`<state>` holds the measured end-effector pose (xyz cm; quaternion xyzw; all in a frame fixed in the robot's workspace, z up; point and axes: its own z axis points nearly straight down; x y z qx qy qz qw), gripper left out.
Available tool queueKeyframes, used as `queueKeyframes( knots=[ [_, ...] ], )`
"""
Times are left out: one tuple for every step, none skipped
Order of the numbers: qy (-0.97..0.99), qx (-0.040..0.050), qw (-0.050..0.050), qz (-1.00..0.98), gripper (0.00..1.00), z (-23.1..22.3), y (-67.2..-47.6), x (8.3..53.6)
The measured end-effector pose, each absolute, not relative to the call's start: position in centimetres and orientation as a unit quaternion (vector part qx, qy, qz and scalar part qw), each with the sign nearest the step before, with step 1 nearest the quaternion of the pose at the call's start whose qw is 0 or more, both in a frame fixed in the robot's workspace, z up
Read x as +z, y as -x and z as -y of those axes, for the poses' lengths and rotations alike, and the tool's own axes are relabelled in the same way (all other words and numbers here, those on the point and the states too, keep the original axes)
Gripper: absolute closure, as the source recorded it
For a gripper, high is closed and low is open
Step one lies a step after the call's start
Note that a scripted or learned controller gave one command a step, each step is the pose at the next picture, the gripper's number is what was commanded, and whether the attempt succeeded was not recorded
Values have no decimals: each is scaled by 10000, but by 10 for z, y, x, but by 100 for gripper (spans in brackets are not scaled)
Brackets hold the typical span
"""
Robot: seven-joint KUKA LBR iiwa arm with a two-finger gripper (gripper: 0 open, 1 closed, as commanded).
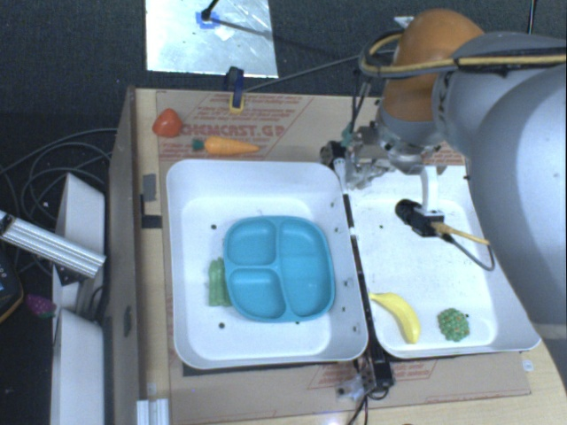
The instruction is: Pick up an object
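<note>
Banana (pixel 398 315): yellow and curved, lying flat in the right bin (pixel 394 268) near its front wall.
Banana and gripper: well apart. The gripper (pixel 357 173) is at the back of that bin and the banana at the front, with bare white floor between them.
Gripper place: over the back left corner of the right bin, just beside the wall where the two bins meet.
Gripper state: cannot tell from this slanted look down; nothing can be seen held in it.
Arm (pixel 509 104): grey, reaching in from the view's right, with the orange band (pixel 425 56) just above the wrist.
Green lump (pixel 454 324): small and knobbly, in the right bin near the front, just beside the banana on its right and not touching it.
Left bin (pixel 197 204): white and shallow, side by side with the right bin.
Blue plate (pixel 279 268): divided into compartments, lying flat in the middle of the left bin.
Green piece (pixel 217 283): a short strip in the left bin, against the plate's left edge.
Cardboard (pixel 297 113): a brown sheet under both bins.
Carrot (pixel 226 146): lying on the cardboard just behind the left bin.
Tomato (pixel 166 123): on the cardboard near the carrot, to its left.
</note>
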<state>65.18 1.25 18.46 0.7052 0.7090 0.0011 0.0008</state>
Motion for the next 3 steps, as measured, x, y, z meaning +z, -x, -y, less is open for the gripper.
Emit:
queueKeyframes(
  knots=[
    [-7055, 5, 9, -7088, 0, -11, -652, 185],
    [-7065, 1, 11, -7077, 0, 41, -642, 185],
    [-7070, -13, -5, -7072, 0, 94, -569, 107]
  ],
)
